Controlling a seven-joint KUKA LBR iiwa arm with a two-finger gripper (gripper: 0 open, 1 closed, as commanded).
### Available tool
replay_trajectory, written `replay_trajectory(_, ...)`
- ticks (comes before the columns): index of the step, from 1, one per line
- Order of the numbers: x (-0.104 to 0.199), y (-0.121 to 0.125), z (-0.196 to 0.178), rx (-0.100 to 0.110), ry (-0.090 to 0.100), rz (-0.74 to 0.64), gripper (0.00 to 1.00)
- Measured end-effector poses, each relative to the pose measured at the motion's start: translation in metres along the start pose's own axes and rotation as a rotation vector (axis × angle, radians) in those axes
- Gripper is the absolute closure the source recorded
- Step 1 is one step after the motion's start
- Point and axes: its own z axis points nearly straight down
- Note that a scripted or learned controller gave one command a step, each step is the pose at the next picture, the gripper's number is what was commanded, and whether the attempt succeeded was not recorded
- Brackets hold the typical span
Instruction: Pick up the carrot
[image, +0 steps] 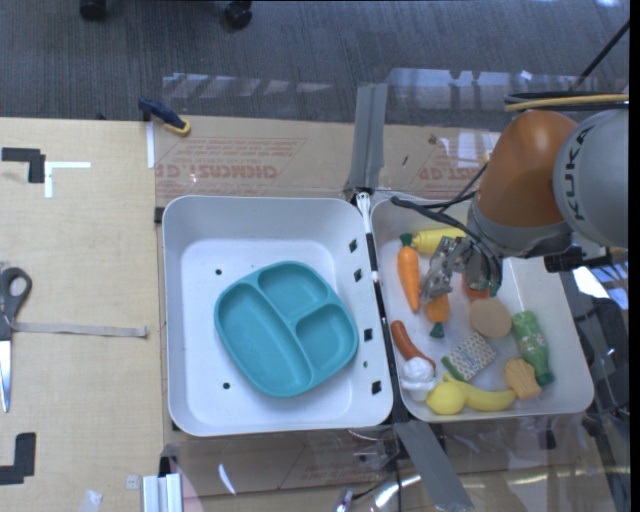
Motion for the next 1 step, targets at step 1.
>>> replay_trajectory(1,0.0786,0.0709,-0.0893,0.0,0.007,0.16,1.0)
